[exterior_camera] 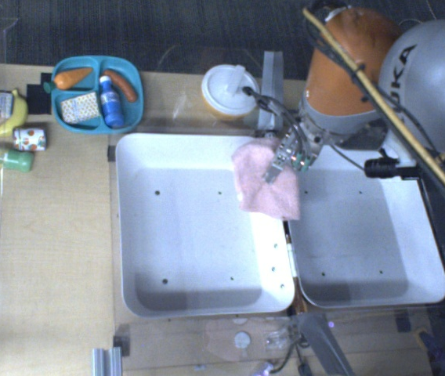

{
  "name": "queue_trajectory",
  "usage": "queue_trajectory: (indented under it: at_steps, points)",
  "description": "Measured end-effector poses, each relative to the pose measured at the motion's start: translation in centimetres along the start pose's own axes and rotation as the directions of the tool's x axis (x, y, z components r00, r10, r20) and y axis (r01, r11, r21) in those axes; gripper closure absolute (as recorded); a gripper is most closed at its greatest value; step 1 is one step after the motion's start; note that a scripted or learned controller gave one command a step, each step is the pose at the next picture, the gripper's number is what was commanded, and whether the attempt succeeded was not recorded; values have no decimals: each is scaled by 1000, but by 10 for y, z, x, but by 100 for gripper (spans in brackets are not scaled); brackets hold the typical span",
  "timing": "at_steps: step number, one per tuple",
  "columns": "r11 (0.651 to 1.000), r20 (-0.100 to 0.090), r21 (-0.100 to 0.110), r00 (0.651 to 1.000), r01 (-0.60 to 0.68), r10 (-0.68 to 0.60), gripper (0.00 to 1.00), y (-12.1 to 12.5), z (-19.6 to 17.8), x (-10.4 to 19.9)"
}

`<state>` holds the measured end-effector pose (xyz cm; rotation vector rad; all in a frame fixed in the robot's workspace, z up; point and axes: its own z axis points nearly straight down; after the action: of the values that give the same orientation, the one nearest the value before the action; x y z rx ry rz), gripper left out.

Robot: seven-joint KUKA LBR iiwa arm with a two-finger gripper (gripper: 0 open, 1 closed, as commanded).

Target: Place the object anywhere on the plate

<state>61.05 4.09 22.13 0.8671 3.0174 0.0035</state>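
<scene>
Although the gripper (284,157) hangs right over the pink cloth (265,182), whether its jaws are open or closed on the fabric cannot be told — the wrist hides them. That cloth sits at the top right of the left bin (199,233), its edge reaching the wall shared with the right bin (363,241), and part of it looks bunched up toward the gripper. Nothing rests on a plate yet. If the blue divided plate (95,92) on the tabletop (42,249) is the target, it lies well apart — so carrying and releasing are left.

pink cloth (265,185), left bin (191,288), arm (410,77)
</scene>
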Motion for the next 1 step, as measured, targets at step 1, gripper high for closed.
queue_trajectory:
  at_steps: [1]
  points:
    - [920, 2, -1, 920, 391, -391, 100, 36, -9, 28]
